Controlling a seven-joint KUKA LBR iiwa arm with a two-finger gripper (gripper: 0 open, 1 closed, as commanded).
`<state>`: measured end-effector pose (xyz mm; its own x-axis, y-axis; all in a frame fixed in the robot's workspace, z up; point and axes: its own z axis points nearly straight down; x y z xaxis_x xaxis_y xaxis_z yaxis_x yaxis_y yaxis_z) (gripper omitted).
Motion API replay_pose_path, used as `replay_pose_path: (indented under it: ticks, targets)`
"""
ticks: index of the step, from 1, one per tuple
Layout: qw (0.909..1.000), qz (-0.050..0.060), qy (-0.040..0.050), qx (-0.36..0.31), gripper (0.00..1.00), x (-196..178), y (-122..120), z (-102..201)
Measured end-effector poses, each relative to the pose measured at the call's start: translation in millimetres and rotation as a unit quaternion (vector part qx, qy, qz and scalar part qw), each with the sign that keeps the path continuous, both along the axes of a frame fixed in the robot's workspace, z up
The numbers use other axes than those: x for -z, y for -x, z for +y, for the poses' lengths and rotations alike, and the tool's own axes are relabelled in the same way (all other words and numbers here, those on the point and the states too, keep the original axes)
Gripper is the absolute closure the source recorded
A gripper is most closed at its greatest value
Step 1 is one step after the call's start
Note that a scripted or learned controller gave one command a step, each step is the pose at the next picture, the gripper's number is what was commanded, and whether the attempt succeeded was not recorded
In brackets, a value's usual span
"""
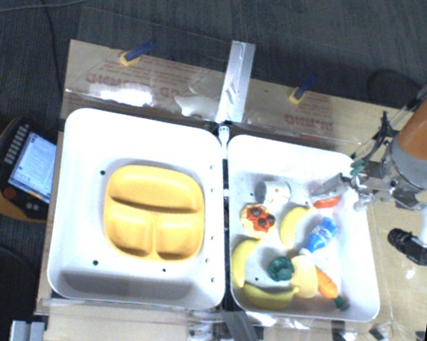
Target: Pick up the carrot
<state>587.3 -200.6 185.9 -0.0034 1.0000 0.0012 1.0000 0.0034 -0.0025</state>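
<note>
Orange carrot [327, 286] with green end lies in right bin's [367, 254] corner; jaws' state unclear.

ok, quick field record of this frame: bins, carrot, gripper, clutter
left bin: holds a yellow divided tray
right bin: toy food pile
carrot: front right corner of the right bin, beside the banana
gripper: above the right bin's back right edge, far from the carrot
other items: blue bottle, small orange piece near the gripper
</note>
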Motion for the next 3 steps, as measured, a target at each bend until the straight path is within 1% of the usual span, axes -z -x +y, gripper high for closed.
replay_pose_path:
  ticks: [1, 2, 3]
  targets:
    - [0.9993, 0.0, 0.0008, -0.038, 0.0, 25.2, 50.2, -1.0]
    - [0.9938, 0.0, 0.0004, -0.112, 0.0, 30.0, 103.6, -18.7]
    - [0.9929, -0.006, 0.004, -0.118, 0.0, 95.6, 100.7, 23.1]
